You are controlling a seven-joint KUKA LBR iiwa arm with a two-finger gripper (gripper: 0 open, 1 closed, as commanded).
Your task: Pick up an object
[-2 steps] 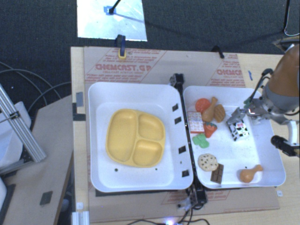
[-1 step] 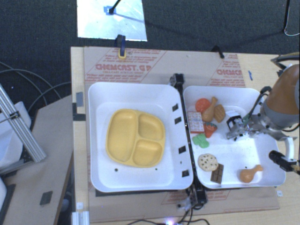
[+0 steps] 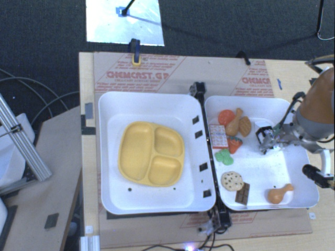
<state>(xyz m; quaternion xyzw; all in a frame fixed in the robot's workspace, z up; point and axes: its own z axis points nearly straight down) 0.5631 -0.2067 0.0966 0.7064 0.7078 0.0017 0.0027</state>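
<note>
In the left bin (image 3: 110, 114) lies a yellow divided plate (image 3: 151, 153), while the right bin (image 3: 272, 106) holds toy food along its left side, a cookie (image 3: 231, 180) and a drumstick (image 3: 280, 193) near its front, and the gripper (image 3: 267, 140), whose grasp I cannot tell, low over bare floor.

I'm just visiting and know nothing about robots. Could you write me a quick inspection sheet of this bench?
Surface: two shallow white bins, left bin, right bin, on printed cardboard sheet.
Job's things: in right bin, toy chicken drumsticks, red tomato, strawberry, green leafy piece, cookie, brown chocolate piece, printed card.
Clutter: yellow compartment plate in left bin.
Grippers: two-finger gripper low over right bin, nothing seen held.
Cables: black ones on floor.
Surroundings: dark carpet, shiny floor panel.
</note>
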